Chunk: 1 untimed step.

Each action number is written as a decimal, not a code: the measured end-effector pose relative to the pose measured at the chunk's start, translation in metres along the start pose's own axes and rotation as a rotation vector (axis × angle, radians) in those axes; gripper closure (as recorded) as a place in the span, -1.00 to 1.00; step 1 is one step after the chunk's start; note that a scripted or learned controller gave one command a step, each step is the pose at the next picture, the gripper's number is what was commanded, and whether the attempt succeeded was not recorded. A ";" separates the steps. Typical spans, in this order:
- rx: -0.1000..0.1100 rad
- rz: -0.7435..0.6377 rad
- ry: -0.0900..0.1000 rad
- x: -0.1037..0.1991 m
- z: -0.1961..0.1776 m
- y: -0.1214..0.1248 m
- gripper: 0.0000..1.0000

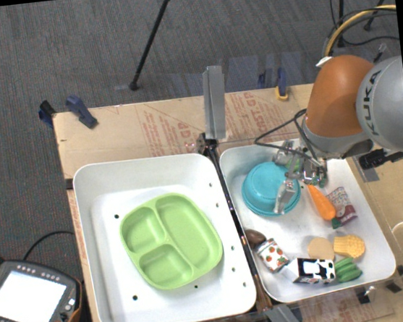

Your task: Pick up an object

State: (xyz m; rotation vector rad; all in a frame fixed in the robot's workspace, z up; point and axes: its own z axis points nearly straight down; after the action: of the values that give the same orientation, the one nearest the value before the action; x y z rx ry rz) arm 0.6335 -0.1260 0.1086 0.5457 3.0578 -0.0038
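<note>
Two white bins on tabletop (131, 125), tool (292, 185) over blue bowl (263, 189), finger state unclear, green plate (171, 240) left.

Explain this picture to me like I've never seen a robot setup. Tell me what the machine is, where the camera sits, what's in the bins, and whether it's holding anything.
The camera sits above a bench and looks down at a slant. The grey machine with the orange band at the right is a robot arm. At its end is the tool, a two-finger grasping part, which hangs over the right bin.

Two shallow white bins sit side by side. The left bin holds a green divided plate. The right bin holds a blue bowl, directly under the tool, plus an orange carrot and several small toy items nearer the front, among them a black-and-white piece and a yellow piece.

Nothing can be seen between the tool's fingers, so I would not say it holds anything. Its job is to pick up an object.
</note>
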 end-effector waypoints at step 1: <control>0.001 -0.001 0.000 0.000 0.000 0.000 -1.00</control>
State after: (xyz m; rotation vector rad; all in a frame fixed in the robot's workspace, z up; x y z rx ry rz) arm 0.6335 -0.1259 0.1086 0.5445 3.0579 -0.0047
